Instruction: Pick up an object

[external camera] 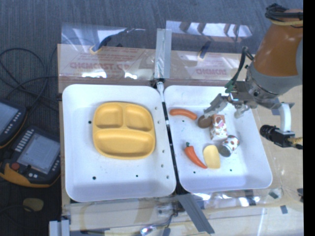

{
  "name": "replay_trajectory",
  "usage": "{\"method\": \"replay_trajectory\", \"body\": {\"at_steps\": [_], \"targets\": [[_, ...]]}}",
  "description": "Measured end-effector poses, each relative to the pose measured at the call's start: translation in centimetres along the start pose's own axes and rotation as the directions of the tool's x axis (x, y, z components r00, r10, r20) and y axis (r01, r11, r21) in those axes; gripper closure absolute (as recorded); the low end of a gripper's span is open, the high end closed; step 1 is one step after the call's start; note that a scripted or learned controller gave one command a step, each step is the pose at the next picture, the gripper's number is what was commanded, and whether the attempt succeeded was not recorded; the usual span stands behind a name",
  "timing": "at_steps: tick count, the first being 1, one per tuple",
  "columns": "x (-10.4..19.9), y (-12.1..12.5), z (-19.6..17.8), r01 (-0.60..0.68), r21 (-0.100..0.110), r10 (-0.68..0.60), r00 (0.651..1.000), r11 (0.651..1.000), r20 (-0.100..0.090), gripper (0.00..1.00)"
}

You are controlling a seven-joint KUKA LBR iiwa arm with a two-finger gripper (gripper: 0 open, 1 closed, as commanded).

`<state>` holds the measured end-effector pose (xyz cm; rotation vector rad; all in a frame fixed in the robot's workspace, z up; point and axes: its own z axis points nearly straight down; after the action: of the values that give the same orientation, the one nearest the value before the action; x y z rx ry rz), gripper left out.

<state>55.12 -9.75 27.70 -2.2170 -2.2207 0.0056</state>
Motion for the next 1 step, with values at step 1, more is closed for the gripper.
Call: {"method": "replay_trajectory", "body": {"at_steps": [1], "targets": [[-7.04,2.6,6.75,-0.002,-0.001,0.002,1.0,1.0,0.001,0.0]]}}
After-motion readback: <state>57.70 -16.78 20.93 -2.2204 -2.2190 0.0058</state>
